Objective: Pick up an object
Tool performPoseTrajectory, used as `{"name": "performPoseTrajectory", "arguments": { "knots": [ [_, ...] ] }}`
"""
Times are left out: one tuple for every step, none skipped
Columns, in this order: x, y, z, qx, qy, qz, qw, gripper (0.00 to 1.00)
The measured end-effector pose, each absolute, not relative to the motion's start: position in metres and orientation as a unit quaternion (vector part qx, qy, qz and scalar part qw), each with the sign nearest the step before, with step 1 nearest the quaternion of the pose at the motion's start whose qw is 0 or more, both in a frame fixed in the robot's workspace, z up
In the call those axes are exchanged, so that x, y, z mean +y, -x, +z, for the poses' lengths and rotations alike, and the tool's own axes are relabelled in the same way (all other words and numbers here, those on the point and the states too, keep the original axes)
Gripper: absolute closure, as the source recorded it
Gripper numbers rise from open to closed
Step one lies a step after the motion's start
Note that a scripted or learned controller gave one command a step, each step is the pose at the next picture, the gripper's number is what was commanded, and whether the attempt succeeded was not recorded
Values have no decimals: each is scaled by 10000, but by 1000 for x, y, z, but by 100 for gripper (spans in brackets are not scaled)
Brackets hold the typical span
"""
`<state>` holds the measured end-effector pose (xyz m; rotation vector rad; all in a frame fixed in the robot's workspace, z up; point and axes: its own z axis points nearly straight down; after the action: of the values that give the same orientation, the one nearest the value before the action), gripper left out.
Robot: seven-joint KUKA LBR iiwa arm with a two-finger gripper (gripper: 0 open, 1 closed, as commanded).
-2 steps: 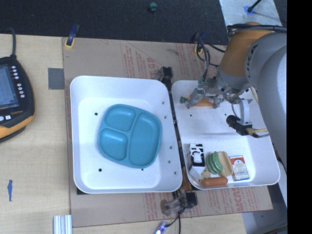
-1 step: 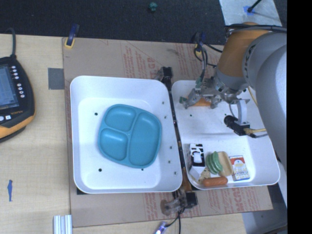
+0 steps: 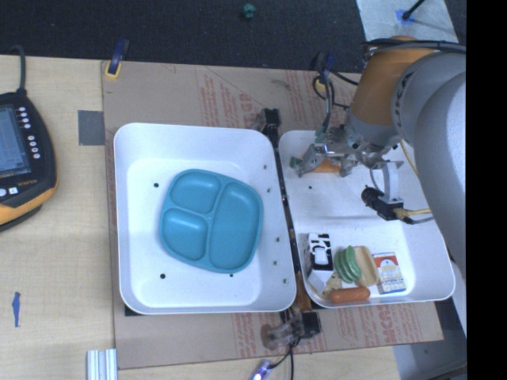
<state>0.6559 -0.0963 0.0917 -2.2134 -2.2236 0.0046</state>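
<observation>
At the far left a black and orange pendant (image 3: 20, 161) lies on the bench (image 3: 63, 283), well left of the left bin (image 3: 139, 283). That bin holds a blue divided plate (image 3: 211, 220), lying flat near its middle.

Just right of the left bin, touching along the shared rim, sits the right bin (image 3: 432, 279). Its front end, toward the bottom of the view, holds a small cluster: a black and white item (image 3: 320, 252) nearest the left bin, a green piece (image 3: 346, 264) and a tan piece (image 3: 365, 264) beside it, an orange carrot-like piece (image 3: 348, 295) in front of them, and a red and white box (image 3: 388, 273) at the right of the group.

The gripper (image 3: 323, 160) hangs over the back end of the right bin, well apart from that cluster, with the grey arm (image 3: 432, 125) rising behind it to the right. Whether its fingers are wide or narrow cannot be told; nothing is seen between them.
</observation>
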Motion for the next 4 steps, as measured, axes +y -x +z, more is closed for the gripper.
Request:
{"name": "performPoseTrajectory", "arguments": {
  "knots": [
    [-94,-656,92,-7090,7052,17,25,0],
    [-117,-656,92,-7081,7062,6,4,0],
    [-108,-656,92,-7083,7059,12,17,0],
    [-104,-656,92,-7085,7057,15,22,0]
  ]
}}
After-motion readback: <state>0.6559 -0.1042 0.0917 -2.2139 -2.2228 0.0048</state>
